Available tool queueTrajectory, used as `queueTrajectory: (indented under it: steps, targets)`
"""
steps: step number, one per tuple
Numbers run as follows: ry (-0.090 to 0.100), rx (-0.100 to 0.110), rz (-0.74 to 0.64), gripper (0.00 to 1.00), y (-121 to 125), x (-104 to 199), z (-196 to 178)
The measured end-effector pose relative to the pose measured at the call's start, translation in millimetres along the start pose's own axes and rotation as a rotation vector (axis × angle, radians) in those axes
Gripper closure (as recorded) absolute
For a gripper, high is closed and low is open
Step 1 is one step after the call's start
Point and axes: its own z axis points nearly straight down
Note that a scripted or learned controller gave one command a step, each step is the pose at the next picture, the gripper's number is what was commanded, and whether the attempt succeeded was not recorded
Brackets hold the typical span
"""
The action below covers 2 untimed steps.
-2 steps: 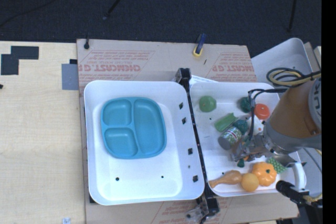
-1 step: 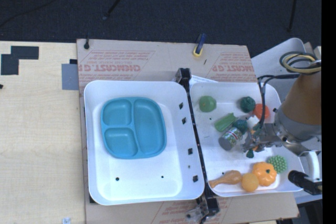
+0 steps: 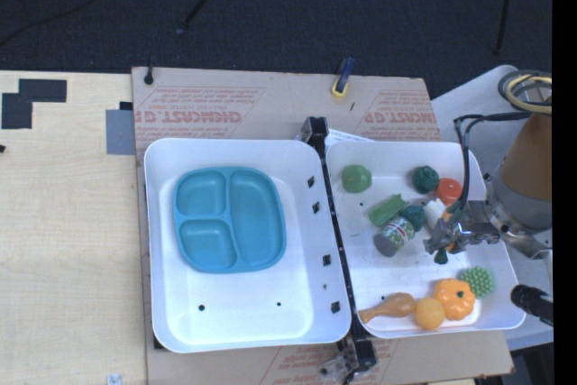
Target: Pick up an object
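We lower the gripper (image 3: 448, 239) squarely over the grey can (image 3: 398, 233) just left; we cannot tell its jaw state.

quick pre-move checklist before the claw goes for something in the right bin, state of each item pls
1. Claw over the right bin, low among the toys: ok.
2. Something between the fingers: cannot tell, the metal parts blur together.
3. Nearby targets present: small can, green piece, red-orange ball: ok.
4. Room around the targets: not ok, the can and green piece lie touching, close to the claw.
5. Toys at the front edge, orange pumpkin, yellow ball, drumstick, apart from the claw: ok.
6. Blue divided plate lies flat in the left bin, away from the arm: ok.
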Motion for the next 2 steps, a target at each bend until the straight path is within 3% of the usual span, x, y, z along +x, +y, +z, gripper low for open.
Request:
queueTrajectory:
  steps: [1, 2]
  targets:
    - [0.000, 0.001, 0.000, 1.00, 0.4, -0.8, -22.3]
    - [0.002, 0.005, -0.002, 1.00, -1.2, 43.1, -15.0]
